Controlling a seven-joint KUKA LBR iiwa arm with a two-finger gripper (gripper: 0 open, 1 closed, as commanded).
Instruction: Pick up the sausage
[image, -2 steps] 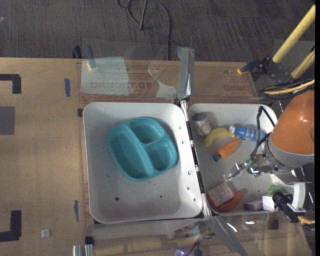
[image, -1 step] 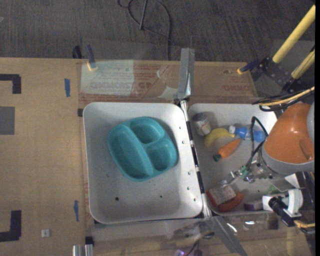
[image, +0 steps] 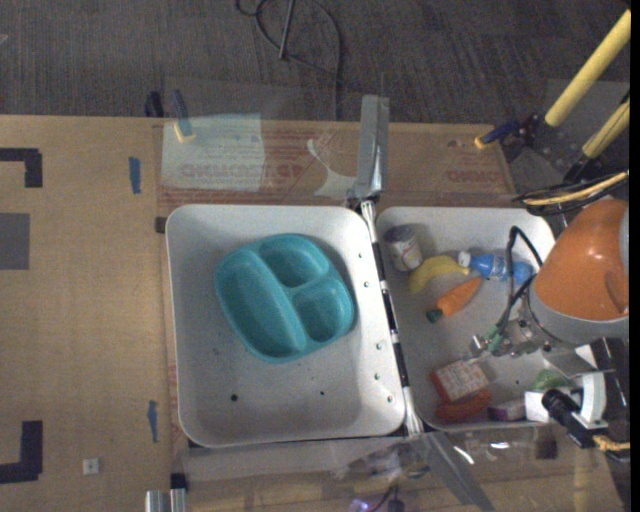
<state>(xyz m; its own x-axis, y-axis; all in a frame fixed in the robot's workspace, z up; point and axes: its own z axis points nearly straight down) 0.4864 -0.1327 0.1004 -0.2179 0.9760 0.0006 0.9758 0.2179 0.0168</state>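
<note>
The gripper (image: 503, 342) is being held over the right bin (image: 537, 226), toward its right side, at the end of the grey and orange arm (image: 585, 275). Whether it is open or closed cannot be told from this slanting view, and nothing is being seen gripped in it.

The sausage (image: 463, 410) is being taken to be the reddish-brown oblong lying by the near edge of the right bin. It is touching, or just beside, the small red and white box (image: 460, 379) on its far side, and a pink item (image: 509, 408) is lying just beside its right end. The carrot (image: 456, 298), banana (image: 437, 272), blue bottle (image: 495, 266) and can (image: 403, 246) are lying toward the far edge, well apart from it. The teal plate (image: 285, 295) is sitting in the left bin (image: 190, 330).

By this reading, the approach is being made and no grasp is yet being attempted. For a clean pick, the gripper is best being brought toward the near edge and centred over the sausage's middle. The closing direction is best being set across its short axis, so that the box and the bin wall are being avoided. A low descent is being called for, since the piece is lying flat and may roll away.
</note>
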